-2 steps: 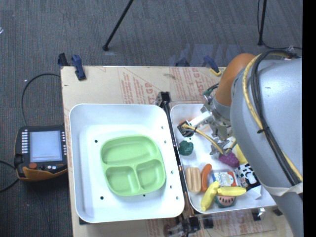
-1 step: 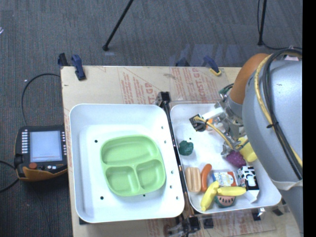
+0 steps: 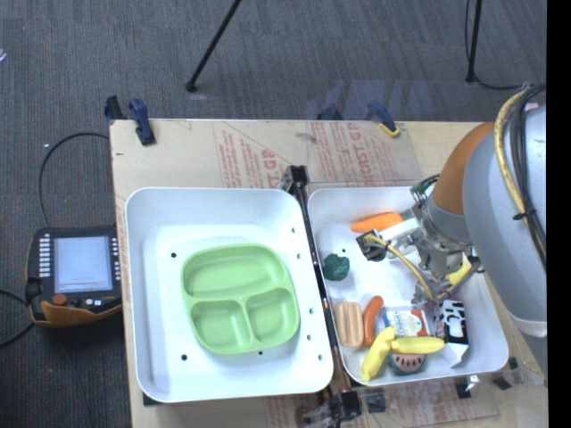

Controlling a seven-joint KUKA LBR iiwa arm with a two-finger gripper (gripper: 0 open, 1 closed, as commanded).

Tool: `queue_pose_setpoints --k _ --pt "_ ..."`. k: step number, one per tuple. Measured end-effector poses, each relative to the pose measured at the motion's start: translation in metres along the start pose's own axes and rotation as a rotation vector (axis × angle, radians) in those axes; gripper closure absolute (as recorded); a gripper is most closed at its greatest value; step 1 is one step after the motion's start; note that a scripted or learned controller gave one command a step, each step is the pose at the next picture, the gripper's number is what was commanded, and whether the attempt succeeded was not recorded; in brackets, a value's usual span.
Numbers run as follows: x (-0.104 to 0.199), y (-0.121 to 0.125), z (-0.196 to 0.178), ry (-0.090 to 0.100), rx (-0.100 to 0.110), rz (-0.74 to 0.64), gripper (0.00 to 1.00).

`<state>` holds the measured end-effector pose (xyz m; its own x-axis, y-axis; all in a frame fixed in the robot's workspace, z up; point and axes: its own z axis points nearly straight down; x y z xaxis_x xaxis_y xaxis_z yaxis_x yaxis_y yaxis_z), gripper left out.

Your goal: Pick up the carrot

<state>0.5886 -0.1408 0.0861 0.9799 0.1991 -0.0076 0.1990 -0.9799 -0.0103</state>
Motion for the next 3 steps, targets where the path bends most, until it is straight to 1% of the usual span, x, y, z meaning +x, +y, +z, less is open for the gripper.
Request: queue_pose_setpoints --k 1,2,3 --pt "-0.008 -0.028 0.000 0.001 -0.002 -0.004 0.00" --pt "0.046 -0.042 -0.001 0.004 -0.003 -0.002 0.00" --pt "0.040 -0.054 0.000 0.001 -0.003 -0.002 0.00"
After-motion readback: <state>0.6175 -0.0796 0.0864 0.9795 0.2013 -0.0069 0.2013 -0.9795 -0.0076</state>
